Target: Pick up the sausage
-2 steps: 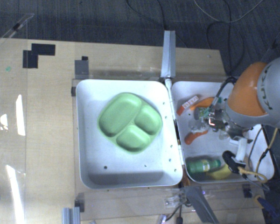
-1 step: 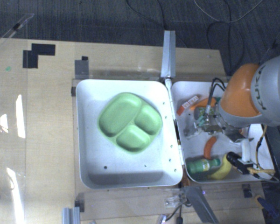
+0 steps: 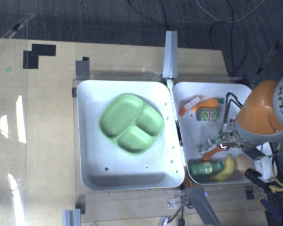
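Observation:
In the right bin, a small reddish-orange elongated piece, which looks like the sausage, lies near the middle. My gripper is low right over it, reaching in from the right under the grey and orange wrist. The gripper's metal parts cover much of the piece, so I cannot tell whether it is touching or gripped.
The right bin also holds an orange carrot-like item with a labelled packet, a small jar, a green bottle, a banana and a tan object. A green divided plate sits in the left bin.

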